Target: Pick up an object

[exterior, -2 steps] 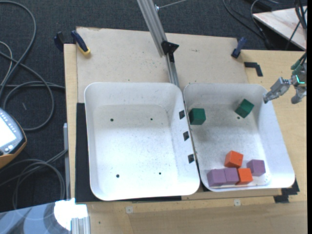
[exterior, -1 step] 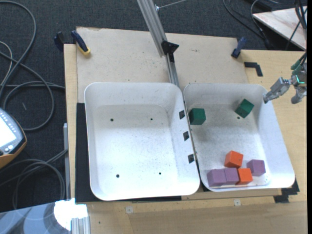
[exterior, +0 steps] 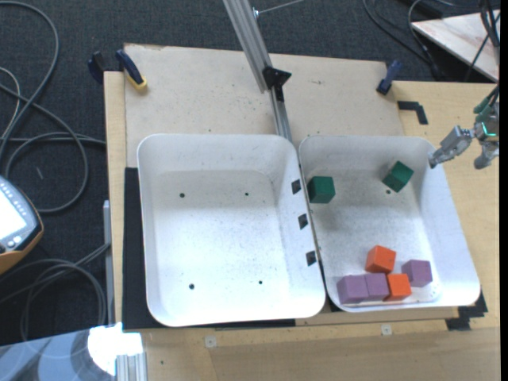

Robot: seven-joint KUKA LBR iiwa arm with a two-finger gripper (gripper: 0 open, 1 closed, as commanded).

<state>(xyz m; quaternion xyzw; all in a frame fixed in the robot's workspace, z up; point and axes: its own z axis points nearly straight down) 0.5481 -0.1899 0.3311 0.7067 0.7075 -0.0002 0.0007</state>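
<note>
Six blocks sit in the right bin [exterior: 444, 213]: two green blocks [exterior: 321, 189] up top, orange and purple blocks [exterior: 382, 259] clustered below. The gripper [exterior: 464, 148] hovers at the bin's right rim, fingers spread, gripping nothing.

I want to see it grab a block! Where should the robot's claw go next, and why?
Probably a short move inward, toward the green block near the right bin's far corner. The gripper sits at the bin's right edge with nothing between its fingers, and that block is the closest one, standing apart from the purple and orange blocks bunched at the near end.
</note>
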